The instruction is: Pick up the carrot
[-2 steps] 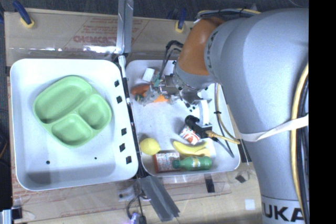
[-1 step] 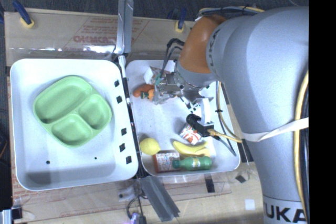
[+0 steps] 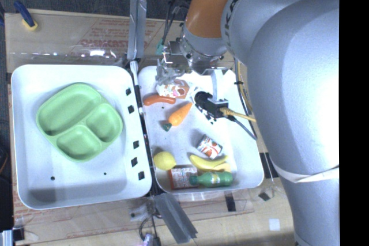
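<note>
camera view, going left to right: the left bin (image 3: 23, 124) holds a green divided plate (image 3: 79, 121). across the divider, the right bin (image 3: 253, 173) is crowded. the carrot (image 3: 180, 114) lies near the bin's middle, orange, tapered, its green stub end toward the lower left and its tip up to the right, just below a sausage (image 3: 158, 100). nearer the front are a lemon (image 3: 164, 161), a banana (image 3: 209, 163), a small can (image 3: 209, 147) and a green bottle (image 3: 212, 180).

the carrot looks like a light, stiff plastic toy, smooth and probably a bit slippery; i'd take it across its thicker middle, where the sides are closest to parallel, not at the narrow tip.

the gripper (image 3: 168, 73) hangs over the bin's back end, above a small packet (image 3: 174, 89), up and a little left of the carrot and apart from it. the grey arm comes in from the right, wrist pointing down. whether it's open or closed i cannot tell.
</note>
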`<control>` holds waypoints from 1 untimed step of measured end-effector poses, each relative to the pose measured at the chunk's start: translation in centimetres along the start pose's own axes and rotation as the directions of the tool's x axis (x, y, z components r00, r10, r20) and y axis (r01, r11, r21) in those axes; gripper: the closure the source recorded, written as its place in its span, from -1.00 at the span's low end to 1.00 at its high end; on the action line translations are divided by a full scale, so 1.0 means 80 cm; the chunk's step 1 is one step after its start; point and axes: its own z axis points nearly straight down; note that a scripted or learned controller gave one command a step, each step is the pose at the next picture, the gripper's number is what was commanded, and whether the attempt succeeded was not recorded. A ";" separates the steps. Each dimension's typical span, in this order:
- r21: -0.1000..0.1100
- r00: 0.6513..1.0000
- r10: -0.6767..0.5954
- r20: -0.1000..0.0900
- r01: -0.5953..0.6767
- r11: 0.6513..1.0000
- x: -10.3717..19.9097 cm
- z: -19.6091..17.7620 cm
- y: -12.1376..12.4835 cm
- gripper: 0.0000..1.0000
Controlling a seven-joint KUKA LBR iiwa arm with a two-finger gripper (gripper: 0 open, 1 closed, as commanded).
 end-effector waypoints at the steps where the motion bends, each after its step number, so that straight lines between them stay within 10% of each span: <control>1: 0.001 1.000 0.000 0.000 0.000 1.000 -0.001 0.001 0.000 -1.00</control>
